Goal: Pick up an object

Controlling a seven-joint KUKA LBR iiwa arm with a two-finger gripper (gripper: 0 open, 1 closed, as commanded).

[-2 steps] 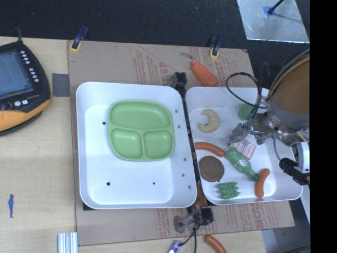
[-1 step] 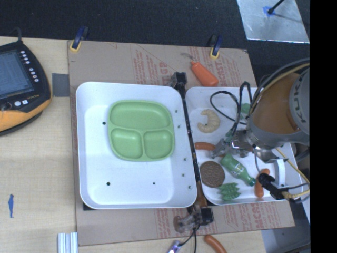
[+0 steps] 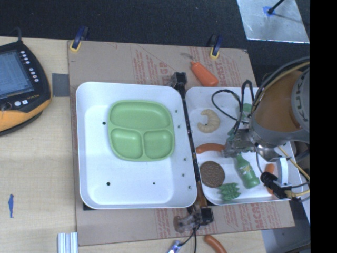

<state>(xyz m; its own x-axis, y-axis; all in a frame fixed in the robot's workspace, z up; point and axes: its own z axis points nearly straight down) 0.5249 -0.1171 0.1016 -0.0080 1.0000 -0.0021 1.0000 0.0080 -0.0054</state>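
My gripper (image 3: 235,147) is low in the right bin (image 3: 208,99), beside the right end of a red sausage (image 3: 209,148) and just above the neck of a green bottle (image 3: 246,173). A croissant (image 3: 210,120) lies farther back in that bin. Toward the front sit a brown round cookie (image 3: 212,173) and a green leafy piece (image 3: 229,191). An orange item (image 3: 270,169) peeks out at the right, partly hidden by the arm. The arm's body covers the bin's right side.
The left bin (image 3: 95,183) holds a green divided plate (image 3: 141,129). An orange carrot (image 3: 204,74) lies on the cardboard behind the right bin. Another orange piece (image 3: 216,243) lies in front of the bins. A teach pendant (image 3: 21,86) rests at far left. Black cables (image 3: 231,96) loop over the right bin.
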